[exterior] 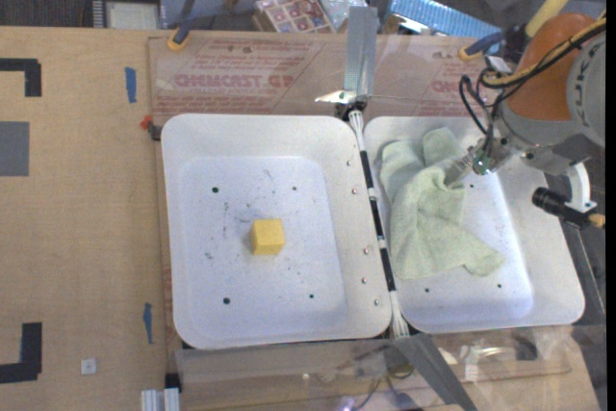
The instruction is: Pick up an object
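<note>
A pale green cloth (428, 212) lies crumpled in the right bin (549, 294), covering its left half. My gripper (458, 174) reaches in from the right and its tip rests on the cloth's upper middle, where the fabric bunches up around it. A small yellow block (268, 237) sits alone near the middle of the left bin (192, 168), far from the gripper.
The two bins meet at a ridge (373, 226) with a metal bracket (360, 53) at its far end. The arm's grey body and orange band (558, 63) hang over the right bin's far right corner. Clutter lies beyond the bench's back edge.
</note>
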Controlling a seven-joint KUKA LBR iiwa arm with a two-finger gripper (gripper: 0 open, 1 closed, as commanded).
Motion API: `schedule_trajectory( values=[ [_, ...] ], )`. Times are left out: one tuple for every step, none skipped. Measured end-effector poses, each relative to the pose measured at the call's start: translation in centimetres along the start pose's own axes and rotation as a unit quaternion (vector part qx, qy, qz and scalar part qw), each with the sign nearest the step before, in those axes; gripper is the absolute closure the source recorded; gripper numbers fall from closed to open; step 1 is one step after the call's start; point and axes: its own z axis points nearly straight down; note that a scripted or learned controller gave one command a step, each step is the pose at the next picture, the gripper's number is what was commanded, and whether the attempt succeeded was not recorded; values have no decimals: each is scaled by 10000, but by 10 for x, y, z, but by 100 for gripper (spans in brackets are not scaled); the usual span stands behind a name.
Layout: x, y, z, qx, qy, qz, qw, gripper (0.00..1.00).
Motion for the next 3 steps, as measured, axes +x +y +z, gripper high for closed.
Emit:
schedule_trajectory(
  values=[
    [-1,1,-11,-14,-19,-2,10000,100],
    [-2,1,-22,-30,-41,-1,10000,100],
    [29,-49,-1,-5,-4,84,10000,100]
  ],
)
